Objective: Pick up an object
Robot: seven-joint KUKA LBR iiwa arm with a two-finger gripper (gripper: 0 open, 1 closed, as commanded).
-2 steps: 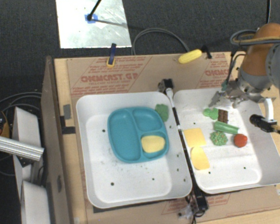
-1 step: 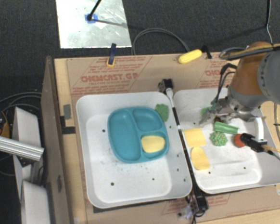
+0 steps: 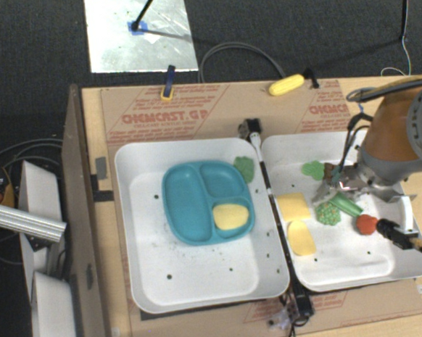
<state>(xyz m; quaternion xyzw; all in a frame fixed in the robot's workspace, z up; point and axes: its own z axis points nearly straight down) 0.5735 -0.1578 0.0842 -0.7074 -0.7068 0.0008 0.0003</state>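
My gripper (image 3: 338, 188) hangs low over the middle of the right bin (image 3: 350, 269). It is right above a dark green leafy toy (image 3: 332, 211), and whether the two touch cannot be made out. A red tomato-like piece (image 3: 367, 224) lies just right of that green toy. Left of it lie a flat yellow square (image 3: 294, 206) and a yellow oval piece (image 3: 301, 238). A light green piece (image 3: 313, 169) rests further back in the same bin.
The left bin (image 3: 154, 277) holds a blue divided plate (image 3: 192, 202) with a yellow piece (image 3: 231, 216) in one compartment. A green piece (image 3: 245, 167) lies by the plate's back right corner. The arm's grey and orange body (image 3: 401, 134) covers the right bin's far right side.
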